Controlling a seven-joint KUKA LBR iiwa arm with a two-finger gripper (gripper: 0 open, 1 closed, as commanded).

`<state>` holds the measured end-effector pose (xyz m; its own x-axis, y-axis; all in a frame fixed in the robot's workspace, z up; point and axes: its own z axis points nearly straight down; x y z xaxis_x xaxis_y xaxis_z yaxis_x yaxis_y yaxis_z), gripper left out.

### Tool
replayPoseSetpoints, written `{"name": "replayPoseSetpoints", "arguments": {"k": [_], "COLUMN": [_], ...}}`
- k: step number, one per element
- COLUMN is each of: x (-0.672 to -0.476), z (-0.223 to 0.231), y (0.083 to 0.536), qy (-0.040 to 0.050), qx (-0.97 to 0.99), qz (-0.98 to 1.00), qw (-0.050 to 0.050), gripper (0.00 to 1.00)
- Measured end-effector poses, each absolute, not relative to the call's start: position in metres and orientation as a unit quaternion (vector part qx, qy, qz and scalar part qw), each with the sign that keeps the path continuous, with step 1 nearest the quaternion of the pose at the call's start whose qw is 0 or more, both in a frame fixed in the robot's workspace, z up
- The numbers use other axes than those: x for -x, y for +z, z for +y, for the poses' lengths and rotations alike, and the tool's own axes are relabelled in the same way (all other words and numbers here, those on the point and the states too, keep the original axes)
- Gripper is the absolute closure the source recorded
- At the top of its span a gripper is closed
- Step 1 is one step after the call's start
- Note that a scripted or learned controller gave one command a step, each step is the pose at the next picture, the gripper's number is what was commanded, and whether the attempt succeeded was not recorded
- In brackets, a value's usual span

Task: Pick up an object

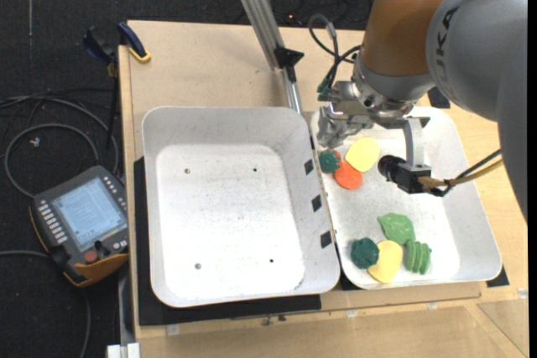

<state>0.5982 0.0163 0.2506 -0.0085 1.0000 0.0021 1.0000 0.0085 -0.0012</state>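
Claw: the claw [334, 130] hangs low over the far left corner of the right bin, below the grey arm's wrist; whether it is open or closed cannot be told, and nothing can be seen gripped in it.
Just under the claw: a small dark green piece [328, 161] lies against the bin's left wall, touching an orange piece [349, 176]; a pale yellow piece [363, 153] lies just right of them, touching the orange one.
Near end of the right bin: a light green leafy piece [396, 226], a dark green lump [364, 252], a yellow piece [388, 261] and a ridged green piece [418, 256] sit close together, well apart from the claw.
Right bin: the right bin [470, 205] is white and shallow, holding all the toy pieces.
Left bin: the left bin [226, 205] is white, beside the right one, their edges meeting.
Tabletop: the tabletop [201, 67] is pale wood under both bins.
Off the tabletop: a handheld control pendant [81, 218] with a screen lies on the dark floor to the left, among cables.
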Motion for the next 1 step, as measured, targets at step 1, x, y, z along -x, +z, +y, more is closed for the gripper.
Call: {"name": "replayPoseSetpoints", "arguments": {"k": [1], "x": [-0.5906], "z": [0.0789], "y": [0.2435], "qy": [-0.0002], "qx": [0.704], "qz": [-0.71], "qw": [0.002], "gripper": [1.0]}}
